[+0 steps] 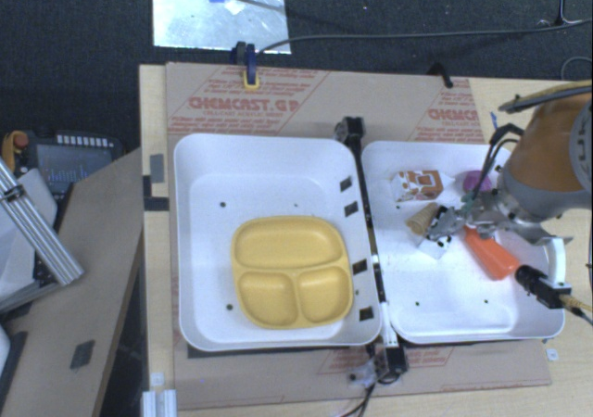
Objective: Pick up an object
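My grey arm reaches in low from the right over the right shallow white bin (463,313). My pincer (448,223) hangs beside the orange carrot-shaped toy (492,256) lying there; grip state undeterminable.

Two white bins (195,221) sat side by side. The left held one yellow divided plate (291,271); the right held four small things (one orange piece (492,255), one purple piece (476,181), one printed packet (419,185), one tan piece (424,217)).

A yellow tray (292,271) is seen in the left bin (199,221); the gripper (447,225) is lowered among clutter in the right bin (463,313).
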`<state>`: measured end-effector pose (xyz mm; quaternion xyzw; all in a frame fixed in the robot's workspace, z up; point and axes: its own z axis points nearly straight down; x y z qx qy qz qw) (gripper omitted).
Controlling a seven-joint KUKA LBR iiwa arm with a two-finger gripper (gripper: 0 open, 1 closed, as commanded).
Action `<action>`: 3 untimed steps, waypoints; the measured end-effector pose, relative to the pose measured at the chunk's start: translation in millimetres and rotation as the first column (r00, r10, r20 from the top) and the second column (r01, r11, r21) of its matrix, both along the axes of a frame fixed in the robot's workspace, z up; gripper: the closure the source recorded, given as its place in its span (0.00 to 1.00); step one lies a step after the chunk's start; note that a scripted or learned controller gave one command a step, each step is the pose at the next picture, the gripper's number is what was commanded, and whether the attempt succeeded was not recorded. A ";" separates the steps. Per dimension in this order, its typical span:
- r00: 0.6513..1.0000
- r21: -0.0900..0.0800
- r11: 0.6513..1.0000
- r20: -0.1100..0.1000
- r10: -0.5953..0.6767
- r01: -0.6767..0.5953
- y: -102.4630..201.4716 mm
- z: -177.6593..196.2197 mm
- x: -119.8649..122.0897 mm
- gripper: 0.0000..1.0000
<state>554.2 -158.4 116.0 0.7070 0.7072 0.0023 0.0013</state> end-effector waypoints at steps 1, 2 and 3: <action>1.000 0.000 1.000 0.006 0.001 -0.001 0.5 13.3 2.1 1.00; 1.000 -0.003 1.000 -0.001 0.004 -0.004 2.5 56.4 2.9 1.00; 1.000 -0.003 1.000 0.001 0.004 -0.004 2.3 99.6 5.5 1.00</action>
